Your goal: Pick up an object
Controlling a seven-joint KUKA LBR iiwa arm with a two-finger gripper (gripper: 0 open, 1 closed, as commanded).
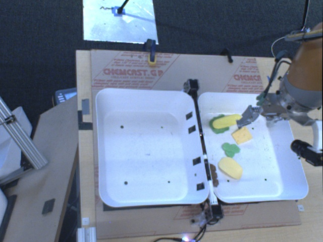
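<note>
Yellow block (242,135) just below the hand (248,117), grip state impossible to tell.

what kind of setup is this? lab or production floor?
Most likely a robotics lab grasping rig, not production: two white bins clipped together on a cardboard-covered bench, toy-like foam pieces such as the yellow block, and the arm's gripper reaching in.

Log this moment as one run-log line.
arm: over right bin | gripper: above yellow-green piece, nothing seen held | nearby: yellow block, green piece, yellow lump | pick: not yet done
</note>
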